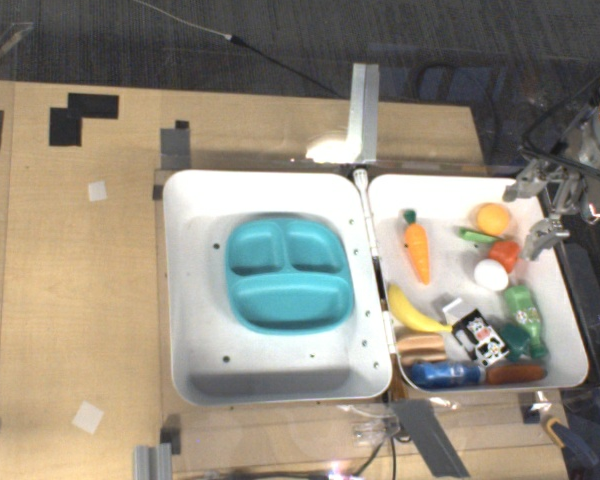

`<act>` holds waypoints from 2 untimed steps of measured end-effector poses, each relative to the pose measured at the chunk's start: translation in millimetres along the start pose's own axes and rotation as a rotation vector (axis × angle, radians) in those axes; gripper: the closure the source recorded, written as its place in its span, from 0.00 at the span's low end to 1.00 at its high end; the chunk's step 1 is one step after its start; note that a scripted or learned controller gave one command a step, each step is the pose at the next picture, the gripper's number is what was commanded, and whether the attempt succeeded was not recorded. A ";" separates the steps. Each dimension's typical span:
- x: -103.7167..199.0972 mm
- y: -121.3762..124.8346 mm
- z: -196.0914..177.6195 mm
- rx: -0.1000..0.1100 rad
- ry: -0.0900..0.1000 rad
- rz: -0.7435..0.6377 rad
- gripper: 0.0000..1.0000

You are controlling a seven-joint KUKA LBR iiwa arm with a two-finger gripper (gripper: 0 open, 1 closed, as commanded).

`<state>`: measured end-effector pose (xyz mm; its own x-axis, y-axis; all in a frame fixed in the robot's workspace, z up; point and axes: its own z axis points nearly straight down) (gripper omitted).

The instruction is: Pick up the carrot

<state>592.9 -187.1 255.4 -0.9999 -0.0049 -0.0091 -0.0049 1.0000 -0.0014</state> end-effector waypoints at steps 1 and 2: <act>-35.9 61.5 115.6 -0.005 0.009 0.084 0.00; -27.5 104.5 166.3 -0.002 -0.005 0.160 0.00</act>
<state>621.3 -82.7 89.2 -0.9880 0.1541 -0.0139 0.1541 0.9881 0.0021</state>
